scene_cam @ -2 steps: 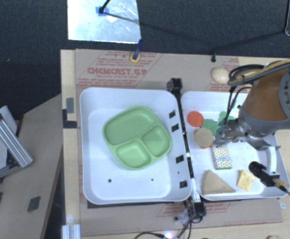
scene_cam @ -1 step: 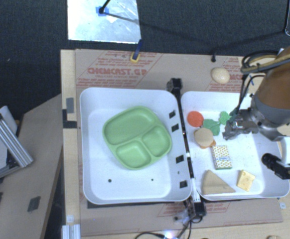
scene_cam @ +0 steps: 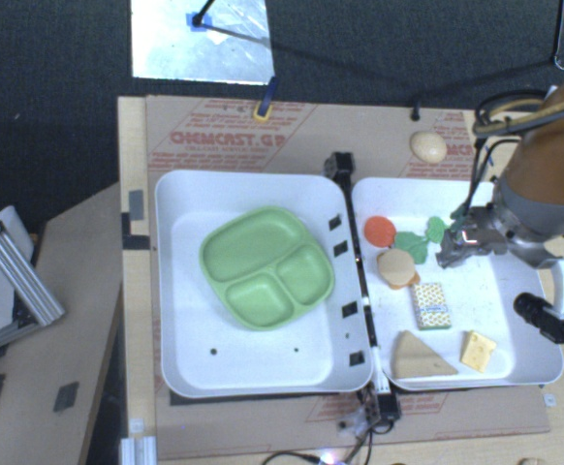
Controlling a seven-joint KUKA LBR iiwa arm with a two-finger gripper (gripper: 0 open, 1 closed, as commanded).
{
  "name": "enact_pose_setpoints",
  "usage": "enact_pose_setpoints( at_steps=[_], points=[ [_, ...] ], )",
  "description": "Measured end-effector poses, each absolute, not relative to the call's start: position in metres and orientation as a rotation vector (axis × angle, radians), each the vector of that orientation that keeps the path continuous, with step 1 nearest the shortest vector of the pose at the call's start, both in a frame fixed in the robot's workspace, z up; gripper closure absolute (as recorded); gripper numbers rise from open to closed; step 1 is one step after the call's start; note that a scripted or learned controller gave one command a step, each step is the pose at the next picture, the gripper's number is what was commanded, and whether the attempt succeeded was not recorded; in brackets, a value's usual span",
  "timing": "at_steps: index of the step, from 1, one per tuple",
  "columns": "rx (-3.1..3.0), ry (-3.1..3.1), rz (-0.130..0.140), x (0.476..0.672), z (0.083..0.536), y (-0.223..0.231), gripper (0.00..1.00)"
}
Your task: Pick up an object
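The right bin (scene_cam: 524,356) holds a red round piece (scene_cam: 379,230), a green leafy piece (scene_cam: 420,242), a tan bun (scene_cam: 396,267), a patterned small box (scene_cam: 430,305), a yellow cheese block (scene_cam: 478,351) and a tan wedge (scene_cam: 420,357). My gripper (scene_cam: 459,244) hangs over the upper right of this bin, just right of the green piece. Nothing shows between its fingers, and the arm's body hides how they stand.
The left bin (scene_cam: 185,356) bears a green divided plate (scene_cam: 266,266). A beige egg-like ball (scene_cam: 428,146) lies on the board behind the right bin. A black divider (scene_cam: 352,250) runs between the bins. Cables hang at the arm's upper right.
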State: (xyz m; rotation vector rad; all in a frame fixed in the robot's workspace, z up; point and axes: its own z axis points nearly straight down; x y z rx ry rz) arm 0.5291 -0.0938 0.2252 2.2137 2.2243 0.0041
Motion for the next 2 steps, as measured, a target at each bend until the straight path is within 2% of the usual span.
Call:
enact_pose_setpoints(
  at_steps=[2],
  points=[
    [2.211,2.235,0.003,0.502,0.213,0.017,1.00]
  ],
)
